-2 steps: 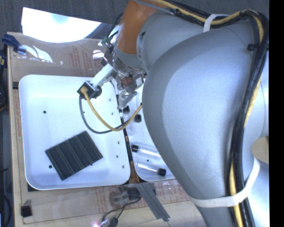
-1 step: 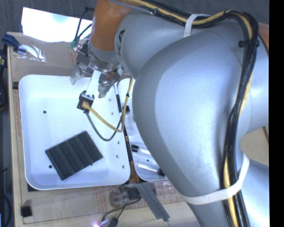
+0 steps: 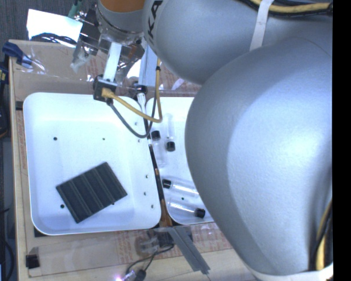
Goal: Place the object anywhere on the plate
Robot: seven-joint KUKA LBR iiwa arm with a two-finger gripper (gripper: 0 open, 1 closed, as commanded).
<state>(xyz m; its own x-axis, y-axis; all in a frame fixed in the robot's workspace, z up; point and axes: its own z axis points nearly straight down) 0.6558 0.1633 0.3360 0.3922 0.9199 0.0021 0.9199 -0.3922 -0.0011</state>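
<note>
A dark grey ribbed plate (image 3: 92, 192) lies flat in the near-left part of the left bin (image 3: 41, 116), turned at an angle. My gripper (image 3: 126, 69) hangs below the orange wrist band over the far rim of the left bin, close to the divide between the bins and well away from the plate. In the visible strip of the right bin (image 3: 178, 113) lie clear tubes with black caps (image 3: 184, 211), one more tube (image 3: 176, 185) and small black-capped pieces (image 3: 169, 146). The arm's grey bulk hides most of that bin.
The big grey arm links cover the right half of the view. A white paper (image 3: 50, 23) and cables lie beyond the bins at the far left. Dark metal brackets (image 3: 181, 247) sit on the bench in front of the bins.
</note>
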